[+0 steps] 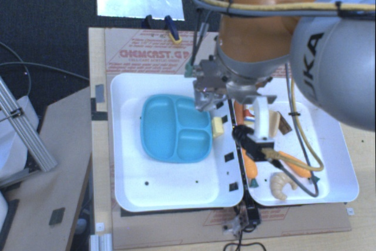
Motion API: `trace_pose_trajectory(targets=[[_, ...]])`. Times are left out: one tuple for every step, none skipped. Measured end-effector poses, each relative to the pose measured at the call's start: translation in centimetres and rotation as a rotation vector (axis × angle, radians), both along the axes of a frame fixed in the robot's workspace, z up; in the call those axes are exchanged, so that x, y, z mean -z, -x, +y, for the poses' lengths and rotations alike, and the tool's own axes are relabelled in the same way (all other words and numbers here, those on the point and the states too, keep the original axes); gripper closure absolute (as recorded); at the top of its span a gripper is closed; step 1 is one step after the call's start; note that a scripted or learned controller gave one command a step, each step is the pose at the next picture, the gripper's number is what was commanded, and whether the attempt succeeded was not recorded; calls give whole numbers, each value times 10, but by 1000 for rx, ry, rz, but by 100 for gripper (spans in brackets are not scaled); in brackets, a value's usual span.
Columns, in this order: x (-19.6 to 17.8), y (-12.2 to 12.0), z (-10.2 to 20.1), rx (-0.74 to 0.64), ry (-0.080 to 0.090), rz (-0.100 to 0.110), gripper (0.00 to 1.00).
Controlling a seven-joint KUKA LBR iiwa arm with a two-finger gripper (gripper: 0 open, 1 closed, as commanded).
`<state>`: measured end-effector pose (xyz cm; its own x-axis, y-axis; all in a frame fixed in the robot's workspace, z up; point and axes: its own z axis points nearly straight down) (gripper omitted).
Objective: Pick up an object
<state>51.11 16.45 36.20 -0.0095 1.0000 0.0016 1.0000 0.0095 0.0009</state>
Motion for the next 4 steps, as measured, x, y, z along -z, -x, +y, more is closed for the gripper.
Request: trace_pose_trajectory(targets=[[112,-76,43,1,4,6,100],[96,13,7,11,2,4,100],[-32,-4,50,0,-7,-15,100],[106,-17,70,8,6,11,100]])
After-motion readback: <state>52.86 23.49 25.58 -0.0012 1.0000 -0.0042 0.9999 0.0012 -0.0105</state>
